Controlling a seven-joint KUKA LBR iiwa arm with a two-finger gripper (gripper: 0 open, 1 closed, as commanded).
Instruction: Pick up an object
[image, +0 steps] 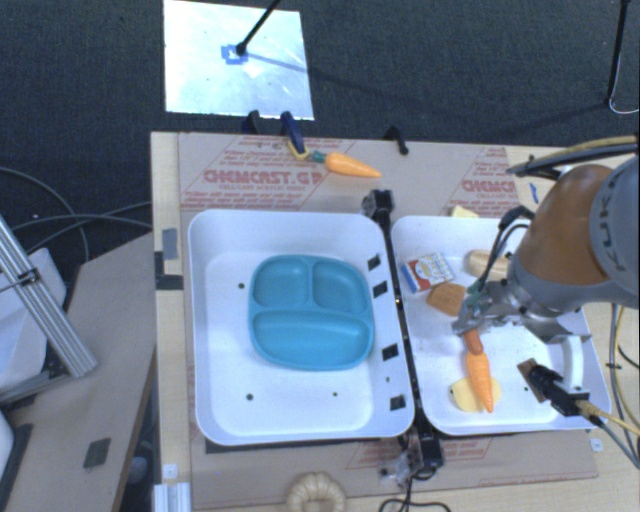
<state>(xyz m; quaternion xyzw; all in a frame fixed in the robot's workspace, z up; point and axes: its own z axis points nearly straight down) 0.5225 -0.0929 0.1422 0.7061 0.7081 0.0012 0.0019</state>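
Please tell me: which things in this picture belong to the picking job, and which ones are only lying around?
Belong to the job:
- two-finger gripper, low in the right white bin
- orange toy carrot just below it
- brown oval piece
- red-and-white small packet
- yellow piece

Lying about:
- blue divided plastic plate in the left white bin
- second orange carrot on the board behind the bins

Grey arm (610, 240), broad orange band, dark cables looping at wrist, metallic hand (470, 322).
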